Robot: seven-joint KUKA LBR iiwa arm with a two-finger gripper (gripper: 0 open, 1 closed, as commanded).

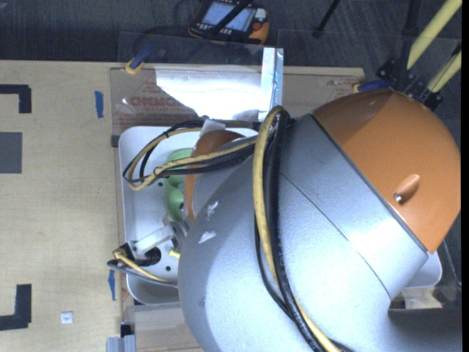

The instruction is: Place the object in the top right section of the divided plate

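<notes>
Jaws open or clenched - I cannot tell, since the arm (330,240) looms close under the camera and its grey body covers most of the right and middle of the view. The orange band (388,160) sits at upper right, with a small orange stud on its face.

A bundle of yellow and black cables (259,196) runs down the arm's shell, and more cable loops out to the left over the bin (134,152), whose white wall and rounded corner show at left. At the bin's lower left, a white-and-black fitting (150,249) lies where the cables gather; it is too hidden to say what part it is.

Inside the bin, just left of the arm's edge, a green shape (176,193) shows in part - pale green above, darker below. Whether it is the object or part of the plate cannot be told, and no sections can be made out. An orange-brown piece (214,142) shows just above it, under the cables and against the arm.

Behind the bin stands a clear panel (198,86) with glare on it. The bench (55,196) is pale wood with black corner marks and strips of blue tape (99,104). On the dark floor beyond lies a pendant (227,17) with a lit screen.
</notes>
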